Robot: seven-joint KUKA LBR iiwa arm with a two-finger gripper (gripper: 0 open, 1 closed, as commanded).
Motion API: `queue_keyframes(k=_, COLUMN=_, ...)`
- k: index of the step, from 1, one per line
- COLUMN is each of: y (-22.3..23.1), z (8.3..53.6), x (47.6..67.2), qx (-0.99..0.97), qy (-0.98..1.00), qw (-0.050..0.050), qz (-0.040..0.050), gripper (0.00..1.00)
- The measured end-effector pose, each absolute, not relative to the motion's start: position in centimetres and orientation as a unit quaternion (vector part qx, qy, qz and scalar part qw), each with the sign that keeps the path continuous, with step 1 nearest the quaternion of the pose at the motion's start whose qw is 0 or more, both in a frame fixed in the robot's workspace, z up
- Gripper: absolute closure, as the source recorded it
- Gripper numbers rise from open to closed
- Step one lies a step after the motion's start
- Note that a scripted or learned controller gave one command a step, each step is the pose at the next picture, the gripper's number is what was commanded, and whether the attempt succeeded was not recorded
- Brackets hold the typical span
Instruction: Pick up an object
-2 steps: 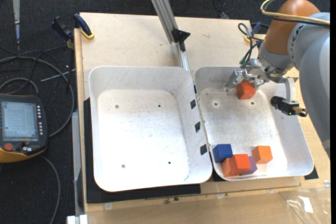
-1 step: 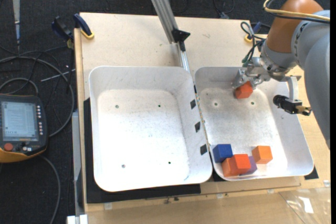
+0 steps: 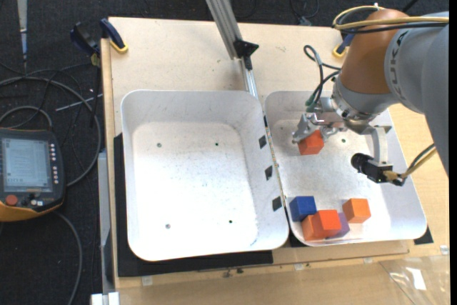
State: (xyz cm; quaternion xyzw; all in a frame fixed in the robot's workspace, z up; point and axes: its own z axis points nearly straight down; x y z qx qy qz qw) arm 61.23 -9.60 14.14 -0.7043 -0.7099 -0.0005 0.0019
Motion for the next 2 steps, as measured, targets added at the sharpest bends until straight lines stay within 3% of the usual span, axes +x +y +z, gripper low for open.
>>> queue_keyframes(k=1, y=-3.3, z=19.9, x=57.2, qx=-0.704, qy=-0.71, qw=0.001, qz=-0.0019, gripper=1.0)
queue_keyframes(k=2, y=2.4, z=19.5, x=52.2, qx=-0.704, qy=-0.71, qw=0.003, qz=0.001, gripper=1.0)
